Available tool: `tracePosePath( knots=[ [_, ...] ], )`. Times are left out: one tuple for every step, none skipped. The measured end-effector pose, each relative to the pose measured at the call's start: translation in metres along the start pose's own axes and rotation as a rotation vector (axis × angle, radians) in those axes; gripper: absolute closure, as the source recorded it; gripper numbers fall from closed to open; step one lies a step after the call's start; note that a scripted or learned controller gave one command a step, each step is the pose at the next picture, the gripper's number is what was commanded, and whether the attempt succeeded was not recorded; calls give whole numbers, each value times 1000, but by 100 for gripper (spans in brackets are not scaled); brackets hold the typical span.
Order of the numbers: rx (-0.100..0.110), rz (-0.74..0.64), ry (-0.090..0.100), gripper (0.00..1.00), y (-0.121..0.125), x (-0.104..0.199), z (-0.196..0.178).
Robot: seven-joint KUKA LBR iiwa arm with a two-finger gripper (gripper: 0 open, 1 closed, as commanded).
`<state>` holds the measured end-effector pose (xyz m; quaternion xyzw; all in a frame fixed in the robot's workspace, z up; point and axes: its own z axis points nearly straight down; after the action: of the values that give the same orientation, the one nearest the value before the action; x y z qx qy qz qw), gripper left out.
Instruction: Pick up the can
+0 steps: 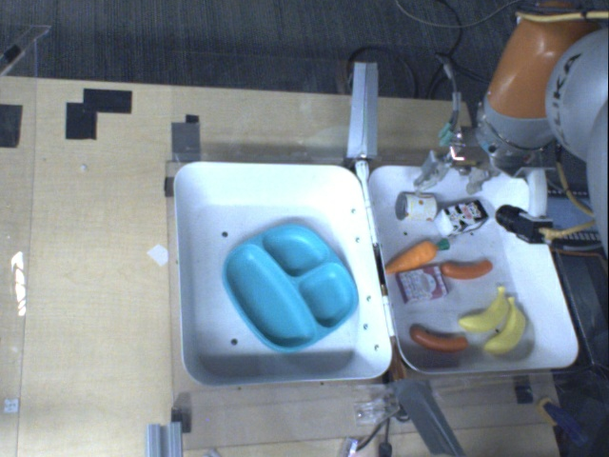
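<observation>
My claw [445, 165] hangs over the far edge of the right bin [561, 350]; I cannot tell how it is set. The can [416, 206] lies on its side just below it, near a carrot [413, 256] and bananas [497, 322].

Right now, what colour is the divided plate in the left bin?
Light blue divided plate, clearest in the camera view.

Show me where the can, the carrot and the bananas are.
can [416, 206], camera view, its side
carrot [413, 257], camera view, its orange body
bananas [499, 322], camera view, the middle of the bunch
</observation>
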<state>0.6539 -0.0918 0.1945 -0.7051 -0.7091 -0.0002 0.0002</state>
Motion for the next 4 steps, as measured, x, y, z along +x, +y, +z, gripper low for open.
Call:
tracePosePath(
  knots=[
    [-13,266,-1,0,14,-20,72],
    [-41,313,-5,0,-10,-6,85],
    [-50,369,-4,0,-17,1,86],
    [-56,453,2,0,-19,1,87]
  ],
)
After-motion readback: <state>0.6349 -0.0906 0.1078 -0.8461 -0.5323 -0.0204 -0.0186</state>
